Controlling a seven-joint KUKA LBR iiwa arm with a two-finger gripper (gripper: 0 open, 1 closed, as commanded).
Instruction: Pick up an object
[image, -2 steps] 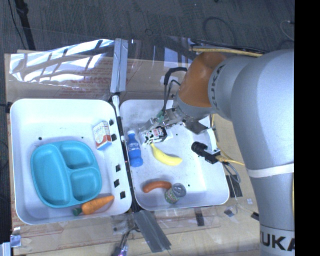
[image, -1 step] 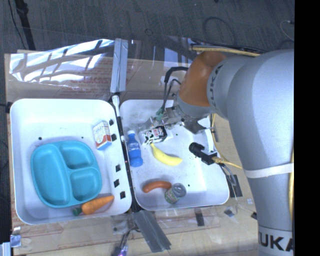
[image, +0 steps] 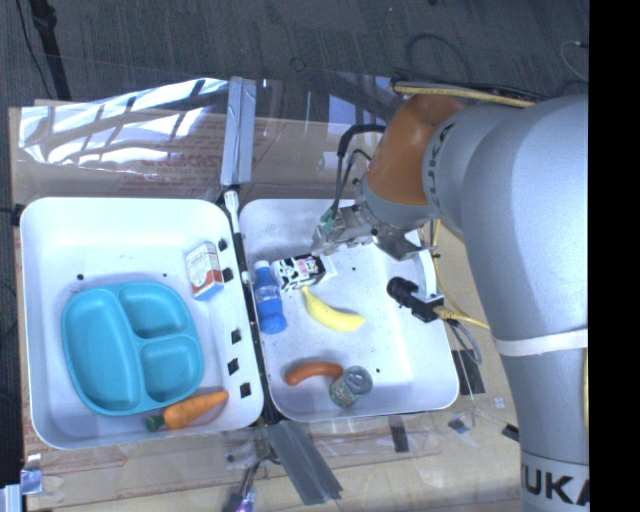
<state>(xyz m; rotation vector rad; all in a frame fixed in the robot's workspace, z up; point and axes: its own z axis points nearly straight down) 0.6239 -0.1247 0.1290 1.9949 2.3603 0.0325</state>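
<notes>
End effector (image: 335, 232) hovers low over the right bin (image: 425, 375), just above a black-and-white carton (image: 299, 271); whether it is spread I cannot tell. Nearby lie a banana (image: 332, 312) and blue bottle (image: 268, 299).

A wooden bench (image: 120, 160) carries two shallow white bins, left (image: 40, 300) and right (image: 425, 375), side by side.

From my remote station, the overhead feed comes in bright and evenly lit. Striped glare flares across the clear plastic sheet (image: 120, 125) behind the left bin (image: 40, 300). Both white bins run close to washed out, and shadows under the objects stay soft. The picture is slightly grainy, with fine detail smeared.
</notes>
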